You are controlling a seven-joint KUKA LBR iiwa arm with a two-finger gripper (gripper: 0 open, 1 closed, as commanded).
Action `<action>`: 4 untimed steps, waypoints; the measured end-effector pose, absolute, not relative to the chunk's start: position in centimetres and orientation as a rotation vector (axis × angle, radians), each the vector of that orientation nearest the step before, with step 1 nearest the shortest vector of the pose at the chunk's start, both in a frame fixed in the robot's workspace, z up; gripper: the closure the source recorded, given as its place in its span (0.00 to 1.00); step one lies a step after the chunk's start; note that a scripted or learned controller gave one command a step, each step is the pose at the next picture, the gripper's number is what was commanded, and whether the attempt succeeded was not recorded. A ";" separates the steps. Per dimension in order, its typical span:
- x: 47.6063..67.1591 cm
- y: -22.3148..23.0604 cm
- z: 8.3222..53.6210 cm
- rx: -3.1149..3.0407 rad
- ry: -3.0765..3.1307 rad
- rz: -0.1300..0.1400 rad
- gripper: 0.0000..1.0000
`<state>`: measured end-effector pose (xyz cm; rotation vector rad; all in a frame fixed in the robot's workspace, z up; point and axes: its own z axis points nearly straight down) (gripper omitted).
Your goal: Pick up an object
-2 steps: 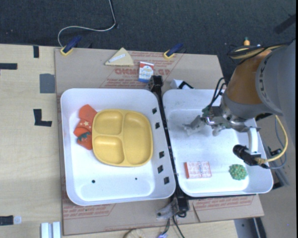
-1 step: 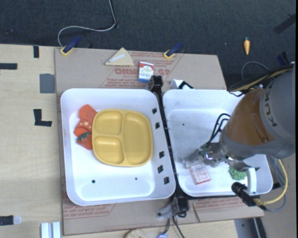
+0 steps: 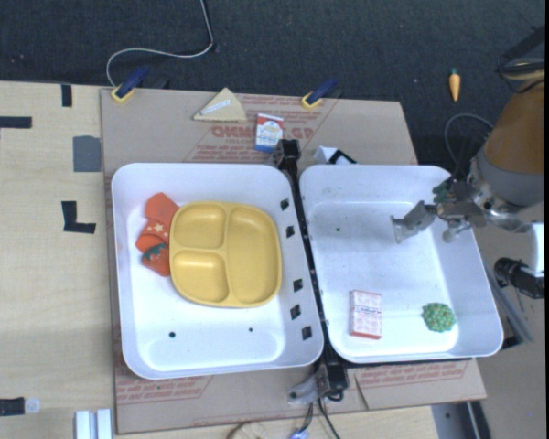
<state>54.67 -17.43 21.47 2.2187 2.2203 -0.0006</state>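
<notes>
The right bin [image 3: 348, 195] holds a small red and white box [image 3: 366, 314] near its front wall and a green broccoli piece [image 3: 438, 316] at the front right corner. My gripper [image 3: 427, 228] hangs over the right side of this bin, well behind both objects. It is open, with nothing between its fingers. In the left bin [image 3: 210, 350] lies a yellow divided plate [image 3: 227, 252], and orange and red toy pieces [image 3: 156, 231] sit against the plate's left edge.
Behind the bins on the cardboard lie a small red and white carton [image 3: 269, 133] and a tan wedge [image 3: 221, 106]. Two clamps [image 3: 128, 84] hold the cardboard's back edge. A little carrot [image 3: 454, 84] lies on the dark floor at the far right.
</notes>
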 end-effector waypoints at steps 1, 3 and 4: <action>48.9 -12.3 10.9 2.224 2.226 -0.004 0.00; 48.3 -18.7 12.8 2.223 2.219 -0.002 0.00; 48.6 -11.2 8.7 2.218 2.221 0.006 0.00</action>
